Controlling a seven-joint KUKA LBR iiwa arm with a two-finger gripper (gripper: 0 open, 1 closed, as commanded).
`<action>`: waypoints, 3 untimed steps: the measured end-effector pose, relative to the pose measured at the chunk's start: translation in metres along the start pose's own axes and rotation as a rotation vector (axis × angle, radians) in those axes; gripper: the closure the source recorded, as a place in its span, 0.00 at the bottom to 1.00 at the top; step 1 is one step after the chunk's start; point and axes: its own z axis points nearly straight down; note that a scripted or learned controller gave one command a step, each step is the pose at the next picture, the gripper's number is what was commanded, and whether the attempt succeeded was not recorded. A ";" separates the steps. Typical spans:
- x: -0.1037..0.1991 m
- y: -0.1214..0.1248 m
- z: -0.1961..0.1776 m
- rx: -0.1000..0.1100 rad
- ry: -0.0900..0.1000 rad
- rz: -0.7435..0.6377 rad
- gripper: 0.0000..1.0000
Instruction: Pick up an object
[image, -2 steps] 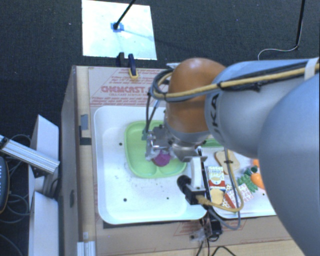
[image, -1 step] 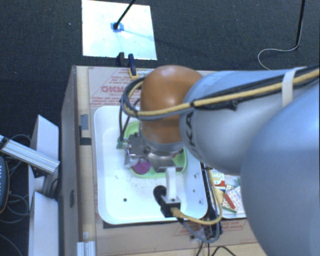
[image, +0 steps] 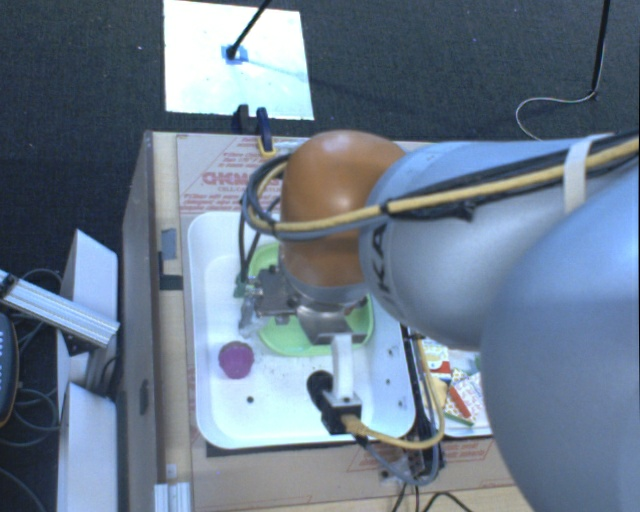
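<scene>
We see a small round purple ball (image: 236, 360), showing no long axis, lying in the shallow white bin (image: 215, 300) beside the flat green plate (image: 290, 340); the tool (image: 262, 300) hangs above the plate, its state we cannot tell.

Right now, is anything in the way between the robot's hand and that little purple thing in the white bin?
Nothing visible lies between them. The purple ball sits alone on the bare floor of the left bin, just left of a green plate. The hand hangs over the plate's left edge, close to the ball.
</scene>
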 end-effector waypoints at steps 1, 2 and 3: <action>-0.015 0.000 0.117 -0.004 0.003 0.002 0.00; 0.007 -0.002 0.154 0.003 -0.001 0.001 0.00; 0.007 -0.001 0.143 0.002 0.000 0.002 1.00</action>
